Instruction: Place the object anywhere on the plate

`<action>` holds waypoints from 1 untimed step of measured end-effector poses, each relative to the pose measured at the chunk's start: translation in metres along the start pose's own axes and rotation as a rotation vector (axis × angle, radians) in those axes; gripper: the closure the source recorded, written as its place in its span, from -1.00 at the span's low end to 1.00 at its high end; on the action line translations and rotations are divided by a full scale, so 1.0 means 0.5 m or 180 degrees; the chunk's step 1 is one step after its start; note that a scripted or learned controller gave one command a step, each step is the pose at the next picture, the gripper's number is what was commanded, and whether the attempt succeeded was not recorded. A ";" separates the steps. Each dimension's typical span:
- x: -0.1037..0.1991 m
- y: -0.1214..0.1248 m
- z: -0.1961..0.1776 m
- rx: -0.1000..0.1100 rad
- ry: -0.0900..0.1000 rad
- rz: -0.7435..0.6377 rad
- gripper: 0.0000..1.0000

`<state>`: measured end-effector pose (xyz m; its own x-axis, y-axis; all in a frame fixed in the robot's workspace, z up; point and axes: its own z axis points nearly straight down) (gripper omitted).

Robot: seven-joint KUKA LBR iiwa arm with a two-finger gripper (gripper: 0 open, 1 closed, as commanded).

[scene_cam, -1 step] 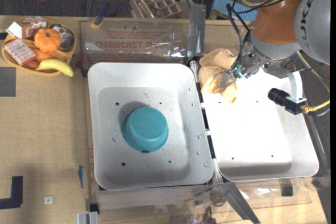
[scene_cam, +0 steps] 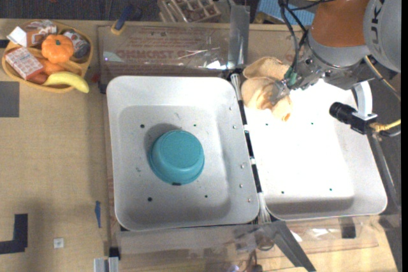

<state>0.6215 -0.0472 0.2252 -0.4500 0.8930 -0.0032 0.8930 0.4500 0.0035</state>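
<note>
Item one: a bench (scene_cam: 51, 156) of pale wood carrying two shallow white bins set side by side, their inner walls touching. Left bin (scene_cam: 127, 99): holds a teal plate (scene_cam: 177, 156), round and seemingly upturned, lying slightly toward 7 o'clock of the bin's centre, apart from every wall. Right bin (scene_cam: 319, 162): bright, overexposed floor; at its 11 o'clock corner lies the object (scene_cam: 262, 90), a soft tan and cream thing of crumpled outline with a small orange patch at its 5 o'clock end, resting against the wall shared with the left bin. Its kind cannot be told from this view. Arm (scene_cam: 347, 6): grey with an orange band, reaching in from 2 o'clock over the right bin's far edge. Hand (scene_cam: 285, 85): lowered at the 3 o'clock side of the object, touching or overlapping it; how far the hand is open, and whether it has hold of anything, cannot be told. Outside the bins: a basket (scene_cam: 13, 67) of toy food at 10 o'clock on the bench, with an orange pumpkin (scene_cam: 57, 48) and a banana (scene_cam: 67, 80).
</note>
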 end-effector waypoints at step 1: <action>0.101 0.043 0.008 0.0005 0.0010 -0.1274 1.00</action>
<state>0.6177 0.0076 0.2213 -0.7624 0.6471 -0.0009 0.6471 0.7624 0.0010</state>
